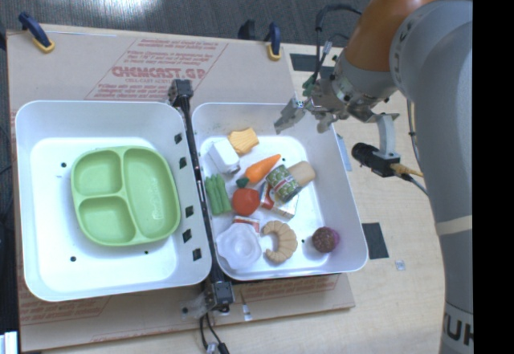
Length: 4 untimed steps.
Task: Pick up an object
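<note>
Claw (308, 113) fingers are seen spread apart with nothing between them, poised over the far rim of the right bin (347, 212). A green divided plate (124, 193) is held in the left bin (32, 248). The toy foods are crowded in the right bin: an orange carrot (262, 168) with a green top, a green vegetable stick (217, 194), a tan croissant (280, 241), a red tomato (246, 201), a yellow cheese wedge (243, 140) and a dark round fruit (324, 239) near the front corner.
</note>
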Each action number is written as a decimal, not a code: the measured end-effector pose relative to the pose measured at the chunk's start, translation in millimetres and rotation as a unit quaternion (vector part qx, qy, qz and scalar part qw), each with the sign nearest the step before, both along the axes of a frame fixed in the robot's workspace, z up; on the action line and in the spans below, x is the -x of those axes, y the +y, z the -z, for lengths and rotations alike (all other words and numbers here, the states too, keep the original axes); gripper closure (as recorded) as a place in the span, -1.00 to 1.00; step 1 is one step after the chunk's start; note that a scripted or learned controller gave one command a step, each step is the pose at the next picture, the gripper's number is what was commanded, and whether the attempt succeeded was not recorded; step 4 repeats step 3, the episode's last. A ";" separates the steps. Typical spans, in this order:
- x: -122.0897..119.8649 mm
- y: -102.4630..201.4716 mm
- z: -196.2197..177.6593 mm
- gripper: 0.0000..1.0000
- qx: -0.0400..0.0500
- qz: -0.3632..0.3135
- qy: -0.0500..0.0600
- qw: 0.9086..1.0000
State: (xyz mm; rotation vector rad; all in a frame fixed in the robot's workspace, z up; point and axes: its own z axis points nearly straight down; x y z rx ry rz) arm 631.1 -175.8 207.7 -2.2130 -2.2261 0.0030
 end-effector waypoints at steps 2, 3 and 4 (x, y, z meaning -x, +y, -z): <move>21.7 46.9 94.6 1.00 0.000 -0.001 0.000 1.000; 76.5 96.0 4.6 1.00 0.000 0.000 -0.001 1.000; 76.5 96.0 4.6 1.00 0.000 0.000 -0.001 1.000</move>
